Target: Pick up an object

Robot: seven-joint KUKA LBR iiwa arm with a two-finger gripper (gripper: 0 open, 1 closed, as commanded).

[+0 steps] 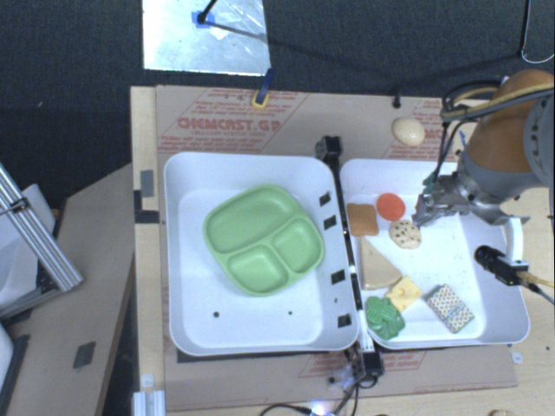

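My gripper hangs low over the right bin, just right of a round speckled cookie. Beside it lie a red disc and a brown toast slice. Lower in the same bin are a tan wedge, a yellow cheese piece, a green leafy item and a patterned grey block. The fingers point down-left towards the cookie and nothing shows between them.
A green divided plate lies in the left bin. An egg-shaped beige object rests on the cardboard behind the right bin. A black part sticks in over the right bin's right side.
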